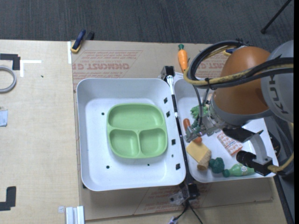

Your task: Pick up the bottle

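From above, you see the gripper (pixel 195 133) low in the right bin (pixel 180 90), near its left wall; you cannot tell its state. The green bottle (pixel 239 171) lies at that bin's front rim, beside the yellow block (pixel 199 152), hemmed by clutter.

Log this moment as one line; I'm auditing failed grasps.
pincer: low in right bin | bottle: lying near front wall, apart from pincer | left bin: green tray
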You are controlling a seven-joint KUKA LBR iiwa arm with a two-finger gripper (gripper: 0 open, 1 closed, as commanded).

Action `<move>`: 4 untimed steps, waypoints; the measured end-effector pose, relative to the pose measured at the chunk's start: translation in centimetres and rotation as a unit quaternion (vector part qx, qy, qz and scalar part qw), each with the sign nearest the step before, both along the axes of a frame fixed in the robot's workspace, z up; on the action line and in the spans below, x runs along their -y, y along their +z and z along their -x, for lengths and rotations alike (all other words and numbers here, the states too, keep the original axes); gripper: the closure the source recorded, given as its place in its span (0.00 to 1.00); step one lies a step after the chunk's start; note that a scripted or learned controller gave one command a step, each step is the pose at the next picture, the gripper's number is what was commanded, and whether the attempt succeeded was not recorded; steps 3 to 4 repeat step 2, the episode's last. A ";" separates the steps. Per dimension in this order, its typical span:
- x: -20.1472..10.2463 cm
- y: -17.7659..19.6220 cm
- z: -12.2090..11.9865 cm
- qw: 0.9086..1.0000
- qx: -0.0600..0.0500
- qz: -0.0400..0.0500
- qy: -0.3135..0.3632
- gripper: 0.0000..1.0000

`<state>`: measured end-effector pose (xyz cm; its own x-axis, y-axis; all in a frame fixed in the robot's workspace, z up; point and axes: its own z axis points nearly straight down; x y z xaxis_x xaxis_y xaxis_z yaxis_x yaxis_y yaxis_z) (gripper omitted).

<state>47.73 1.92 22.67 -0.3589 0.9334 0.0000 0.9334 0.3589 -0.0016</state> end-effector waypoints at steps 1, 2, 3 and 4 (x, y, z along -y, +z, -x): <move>-6.4 -1.6 0.0 1.000 0.000 0.000 -0.006 1.00; -13.9 -0.7 0.0 0.999 0.000 0.000 -0.044 1.00; -13.9 -0.7 0.0 0.999 0.000 0.000 -0.044 1.00; -13.9 -0.7 0.0 0.999 0.000 0.000 -0.044 1.00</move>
